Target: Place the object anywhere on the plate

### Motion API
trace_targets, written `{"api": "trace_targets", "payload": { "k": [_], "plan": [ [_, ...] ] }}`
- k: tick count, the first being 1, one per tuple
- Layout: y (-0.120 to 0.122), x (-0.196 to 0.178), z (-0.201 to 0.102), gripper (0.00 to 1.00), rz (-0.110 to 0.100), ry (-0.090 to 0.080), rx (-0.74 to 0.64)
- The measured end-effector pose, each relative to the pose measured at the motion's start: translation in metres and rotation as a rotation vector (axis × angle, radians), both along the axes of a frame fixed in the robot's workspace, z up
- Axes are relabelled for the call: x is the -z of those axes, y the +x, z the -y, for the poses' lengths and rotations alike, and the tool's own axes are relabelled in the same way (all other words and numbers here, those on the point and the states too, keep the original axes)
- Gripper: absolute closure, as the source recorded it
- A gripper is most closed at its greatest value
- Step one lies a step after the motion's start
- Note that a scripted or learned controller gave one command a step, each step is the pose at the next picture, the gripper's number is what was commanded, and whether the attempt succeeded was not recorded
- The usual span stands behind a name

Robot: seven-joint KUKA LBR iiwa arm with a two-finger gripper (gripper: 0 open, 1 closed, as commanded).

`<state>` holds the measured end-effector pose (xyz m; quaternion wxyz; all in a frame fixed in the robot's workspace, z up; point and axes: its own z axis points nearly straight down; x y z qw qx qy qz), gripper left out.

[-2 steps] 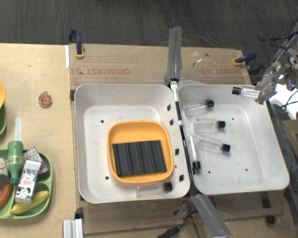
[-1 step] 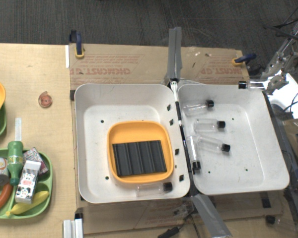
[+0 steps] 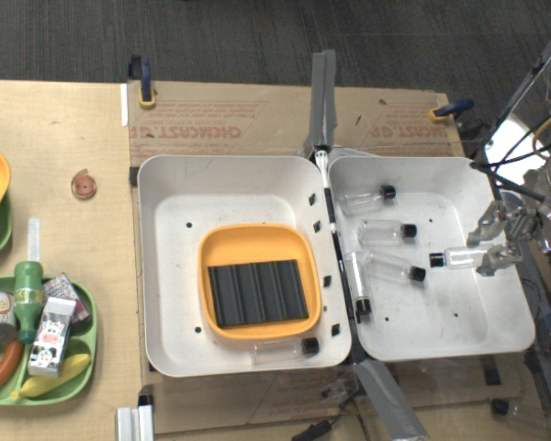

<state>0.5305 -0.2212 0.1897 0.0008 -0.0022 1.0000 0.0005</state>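
An orange plate [image 3: 222, 246] lies in the left bin [image 3: 165, 246], and a black ridged slab [image 3: 257, 293] rests on it. Several clear vials with black caps lie in the right bin [image 3: 459, 324]. One such vial [image 3: 456, 258] lies level near the bin's right side, cap pointing left. My gripper [image 3: 489, 247] hangs over the right bin's right edge. Its fingers stand apart, and the vial's uncapped end is by the lower finger [image 3: 494, 261]. The vial is not between the fingers.
Other vials lie at the right bin's upper left [image 3: 365, 196], its middle [image 3: 387, 234], lower middle [image 3: 392, 266] and along its left wall [image 3: 354, 278]. One more vial [image 3: 280, 351] lies at the left bin's front edge. A green tray [image 3: 73, 375] of toy food sits far left.
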Motion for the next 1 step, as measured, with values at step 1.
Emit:
{"api": "trace_targets", "payload": {
  "k": [1],
  "plan": [
    [0.0508, -0.0912, 0.0010, 1.00, 0.004, -0.001, -0.186]
  ]
}}
